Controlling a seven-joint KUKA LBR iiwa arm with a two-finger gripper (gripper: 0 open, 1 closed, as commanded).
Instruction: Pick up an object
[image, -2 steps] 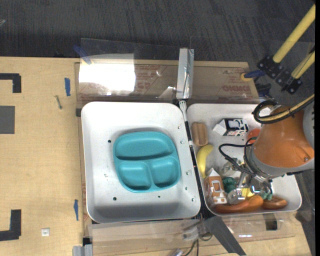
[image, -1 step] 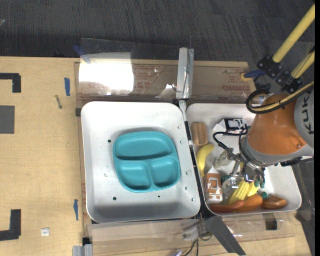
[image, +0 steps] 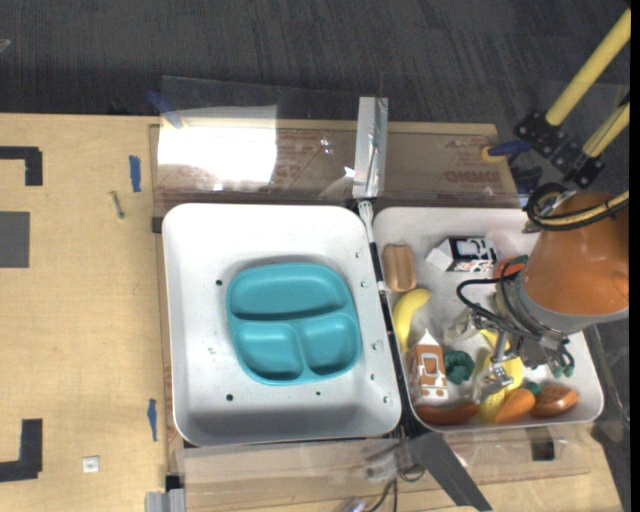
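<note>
My tool (image: 505, 362) hangs low in the right bin (image: 590, 405), at the lower right of the frame, down among the cluttered toys; wires and the orange wrist band hide its state, so I cannot tell how it stands or whether it has anything. Any object will do, and they all lie packed here: a banana (image: 408, 312) along the bin's left wall, a brown bread-like piece (image: 399, 266) above it, an orange-and-white carton (image: 430, 372) and a green piece (image: 459, 367) just beside my tool, and orange and red pieces (image: 540, 402) crowded against the lower rim. I judge the crowding leaves little room to close on one item cleanly, and the near rim is tight. The left bin (image: 190, 300) holds a teal divided tray (image: 293, 320) with open floor around it.
</note>
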